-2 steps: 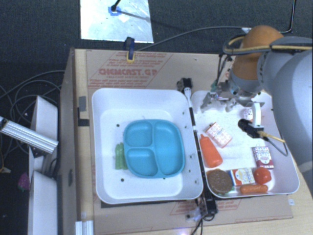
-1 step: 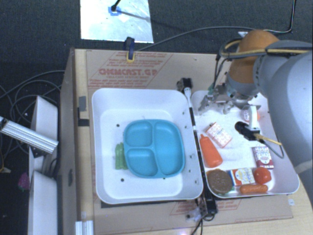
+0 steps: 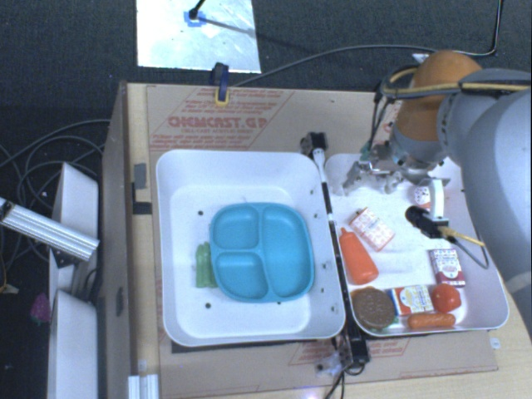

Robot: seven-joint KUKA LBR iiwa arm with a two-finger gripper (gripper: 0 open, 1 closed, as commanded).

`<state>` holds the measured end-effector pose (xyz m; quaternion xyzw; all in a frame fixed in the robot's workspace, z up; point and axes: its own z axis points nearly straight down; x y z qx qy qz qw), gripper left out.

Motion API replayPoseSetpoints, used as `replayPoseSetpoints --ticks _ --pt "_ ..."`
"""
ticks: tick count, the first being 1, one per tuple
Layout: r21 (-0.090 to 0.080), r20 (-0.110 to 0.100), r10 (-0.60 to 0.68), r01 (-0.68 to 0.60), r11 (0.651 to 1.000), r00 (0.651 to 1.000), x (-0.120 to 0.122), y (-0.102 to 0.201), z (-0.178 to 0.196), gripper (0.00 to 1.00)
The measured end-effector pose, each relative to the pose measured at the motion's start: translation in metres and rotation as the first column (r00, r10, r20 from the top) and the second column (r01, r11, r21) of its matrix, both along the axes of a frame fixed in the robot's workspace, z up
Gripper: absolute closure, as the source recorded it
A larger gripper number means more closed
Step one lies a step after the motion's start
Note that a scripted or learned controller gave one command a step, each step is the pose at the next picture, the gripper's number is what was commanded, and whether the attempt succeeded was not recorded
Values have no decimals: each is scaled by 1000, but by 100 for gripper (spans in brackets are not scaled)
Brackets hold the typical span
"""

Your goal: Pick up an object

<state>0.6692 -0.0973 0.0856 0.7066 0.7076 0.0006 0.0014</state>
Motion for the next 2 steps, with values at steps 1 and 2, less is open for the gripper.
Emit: replayPoseSetpoints --ticks 1,2 --pt "0 0 3 -3 1000 1000 0 8 0 0" --pt "0 1 0 0 1000 1000 0 -14 0 0"
